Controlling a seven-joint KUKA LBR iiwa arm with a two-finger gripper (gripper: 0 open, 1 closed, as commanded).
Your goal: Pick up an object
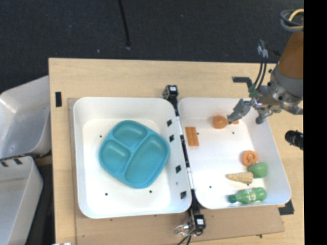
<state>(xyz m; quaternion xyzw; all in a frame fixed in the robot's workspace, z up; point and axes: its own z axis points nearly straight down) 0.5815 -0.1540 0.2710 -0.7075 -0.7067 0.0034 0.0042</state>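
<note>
A: Start at the left. What sits there?

B: The left bin holds one blue divided plate, lying flat near its middle, with bare white floor along all four walls.

A: And the divider?

B: The two bins meet at a ridge with black clips. Just right of it, in the right bin, lies one small orange block, close to that inner wall.

A: Count the rest.

B: One orange round piece near the far wall; one orange ring-shaped piece; one green round piece touching it; one pale cone; one green bottle on its side by the near wall. The bin's middle is open floor.

A: The gripper?

B: The gripper hangs over the far right corner, fingers spread apart with nothing between them. One fingertip is just beside the orange round piece.
</note>
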